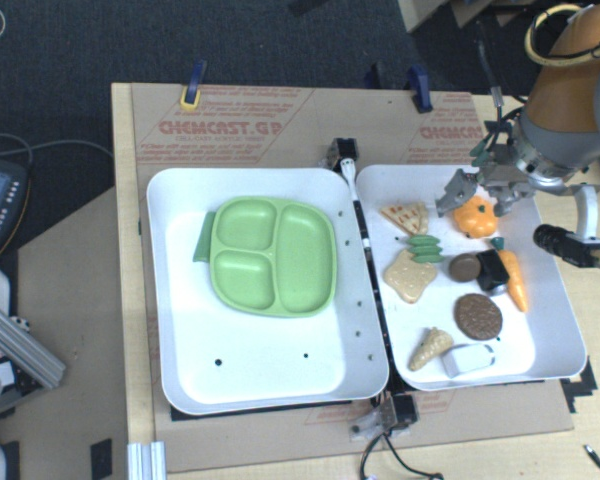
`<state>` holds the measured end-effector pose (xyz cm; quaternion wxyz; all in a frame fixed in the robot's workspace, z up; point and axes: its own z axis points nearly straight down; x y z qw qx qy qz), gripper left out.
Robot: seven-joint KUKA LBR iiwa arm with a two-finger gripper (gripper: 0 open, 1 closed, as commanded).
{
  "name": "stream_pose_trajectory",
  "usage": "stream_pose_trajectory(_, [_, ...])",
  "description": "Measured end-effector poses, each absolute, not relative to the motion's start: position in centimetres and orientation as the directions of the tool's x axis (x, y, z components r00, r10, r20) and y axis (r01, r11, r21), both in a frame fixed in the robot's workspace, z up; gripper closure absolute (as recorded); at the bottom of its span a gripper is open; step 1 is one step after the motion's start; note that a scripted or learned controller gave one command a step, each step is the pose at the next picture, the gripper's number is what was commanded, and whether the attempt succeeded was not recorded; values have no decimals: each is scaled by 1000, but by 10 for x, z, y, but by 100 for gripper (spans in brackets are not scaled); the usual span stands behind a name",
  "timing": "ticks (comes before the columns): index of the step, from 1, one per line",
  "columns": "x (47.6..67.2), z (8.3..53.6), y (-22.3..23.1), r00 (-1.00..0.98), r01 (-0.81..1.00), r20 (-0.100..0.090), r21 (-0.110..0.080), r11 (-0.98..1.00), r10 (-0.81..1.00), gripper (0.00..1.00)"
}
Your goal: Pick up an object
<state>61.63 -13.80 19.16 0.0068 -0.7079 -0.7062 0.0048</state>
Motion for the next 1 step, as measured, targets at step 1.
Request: stream_pose_trajectory(1, [619, 201, -138, 0, 1000, 1, -1, 0, 1000, 0])
